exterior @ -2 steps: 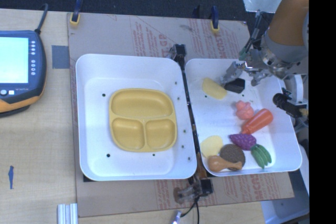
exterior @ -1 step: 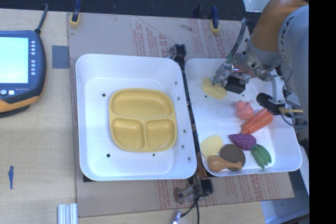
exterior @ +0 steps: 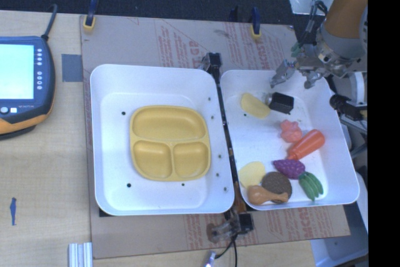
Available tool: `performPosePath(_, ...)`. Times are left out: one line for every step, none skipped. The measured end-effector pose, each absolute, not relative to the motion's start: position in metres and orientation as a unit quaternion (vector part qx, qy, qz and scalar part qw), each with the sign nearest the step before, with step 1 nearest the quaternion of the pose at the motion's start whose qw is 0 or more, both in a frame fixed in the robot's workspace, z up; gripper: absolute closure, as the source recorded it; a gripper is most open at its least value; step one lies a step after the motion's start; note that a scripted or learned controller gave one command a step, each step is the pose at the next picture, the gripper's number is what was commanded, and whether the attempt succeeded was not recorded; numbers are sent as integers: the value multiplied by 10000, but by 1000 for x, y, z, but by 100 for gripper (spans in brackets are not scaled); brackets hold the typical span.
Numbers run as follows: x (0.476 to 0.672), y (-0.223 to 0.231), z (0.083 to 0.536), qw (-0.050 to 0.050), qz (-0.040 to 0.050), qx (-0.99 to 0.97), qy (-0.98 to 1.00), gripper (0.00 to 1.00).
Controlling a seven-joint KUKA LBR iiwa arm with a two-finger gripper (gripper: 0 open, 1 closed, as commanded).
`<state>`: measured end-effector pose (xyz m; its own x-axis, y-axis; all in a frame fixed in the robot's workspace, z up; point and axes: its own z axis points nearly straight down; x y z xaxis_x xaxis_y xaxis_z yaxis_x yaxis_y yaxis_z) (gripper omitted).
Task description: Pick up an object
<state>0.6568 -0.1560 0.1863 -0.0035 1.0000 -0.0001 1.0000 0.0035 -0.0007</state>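
The right white bin holds several toy foods: a pale yellow piece, a small black block, a pink piece, an orange carrot, purple grapes, a green vegetable, a yellow disc, a brown round piece and a tan drumstick. My gripper hangs over the bin's far edge, just beyond the black block. It is open, with nothing between its fingers.
The left white bin carries a yellow divided plate. A handheld control pendant lies on the bench at the far left. Clamps hold the cardboard sheet at the back.
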Motion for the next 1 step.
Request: performPosePath(646,-179,91,11,14,-7060,-7083,0)
